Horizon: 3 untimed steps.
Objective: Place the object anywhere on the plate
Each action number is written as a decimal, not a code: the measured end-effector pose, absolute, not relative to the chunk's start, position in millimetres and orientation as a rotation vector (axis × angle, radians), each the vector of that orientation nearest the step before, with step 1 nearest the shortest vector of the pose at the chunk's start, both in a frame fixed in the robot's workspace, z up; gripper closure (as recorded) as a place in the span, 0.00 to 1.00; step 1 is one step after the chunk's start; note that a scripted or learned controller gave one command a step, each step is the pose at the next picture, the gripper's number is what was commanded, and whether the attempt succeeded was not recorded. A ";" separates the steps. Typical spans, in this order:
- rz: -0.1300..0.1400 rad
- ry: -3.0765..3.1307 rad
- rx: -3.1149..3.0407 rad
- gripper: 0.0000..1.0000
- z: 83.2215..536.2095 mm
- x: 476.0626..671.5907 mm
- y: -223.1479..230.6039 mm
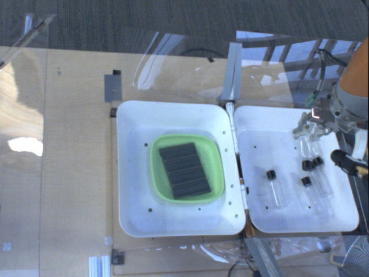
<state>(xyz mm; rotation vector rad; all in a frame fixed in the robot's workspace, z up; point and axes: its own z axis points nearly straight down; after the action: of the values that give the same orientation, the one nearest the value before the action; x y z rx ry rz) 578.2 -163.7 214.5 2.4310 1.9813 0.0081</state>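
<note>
Seen from above at a slant, a pale wooden desk (57, 166) carried two shallow white bins side by side. The fingers (308, 130) hung over the back right part of the right bin (259, 128), as a silvery metal piece below the grey wrist. Whether they stood wide or narrow could not be told, and nothing could be seen between them.

Nearest the camera, in front of the fingers, two clear vials lay on the right bin's floor. One vial (315, 194) lay almost straight in front of them. The second vial (274, 188) lay in front of them and off toward the left bin. Each had a small black cap. Closer to the fingers, just in front of them, sat a pair of black caps (312, 164), and a further clear vial (305, 146) lay right beneath the metal piece.

Well apart from the fingers, across the seam between the bins, the left bin (130, 154) held a green plate (157, 154). The object, a dark grey ridged block (184, 170), lay flat on the middle of that plate, turned slightly askew.

Behind the fingers rose the arm's orange band (354, 77). Farther back and toward the left bin, a grey metal bar (233, 71) ran away from the seam. Beyond the desk lay dark carpet (115, 10).
</note>
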 end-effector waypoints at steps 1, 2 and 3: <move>0.005 2.089 2.343 1.00 140.7 554.8 -98.9; 0.009 2.320 2.112 1.00 185.8 535.8 7.4; 0.009 2.319 2.113 0.00 185.8 535.8 7.1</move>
<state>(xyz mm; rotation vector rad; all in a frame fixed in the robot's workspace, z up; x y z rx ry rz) 535.8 7.1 185.8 2.1126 2.3188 0.0089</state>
